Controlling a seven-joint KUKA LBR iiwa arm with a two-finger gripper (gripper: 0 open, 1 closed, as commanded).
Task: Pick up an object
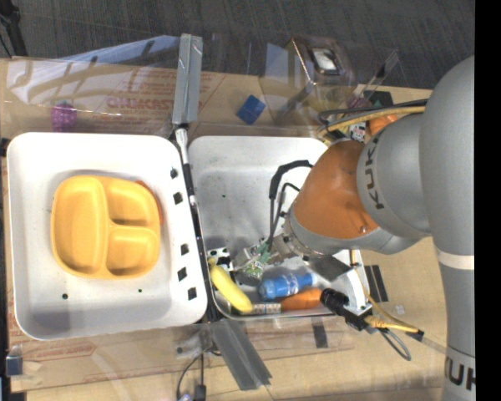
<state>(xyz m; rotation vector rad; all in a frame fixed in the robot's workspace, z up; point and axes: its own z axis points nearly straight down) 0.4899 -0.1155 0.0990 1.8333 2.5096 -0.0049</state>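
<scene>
from above, your arm (351,203) reaches down into the right bin (234,165); objects crowd its near edge: banana (230,289), blue bottle (285,286), carrot (302,301); nothing looks lifted yet; the tool's state i cannot tell; picking remains.

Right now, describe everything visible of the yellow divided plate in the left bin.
The yellow divided plate looks like glossy moulded plastic, rounded at the corners, with three compartments: one long one on the view's left and two smaller ones on its right. It lies flat and face up on the floor of the left white bin, roughly central. Its compartments hold nothing visible, and nothing besides the bin floor touches it. It sits well apart from the arm.
</scene>
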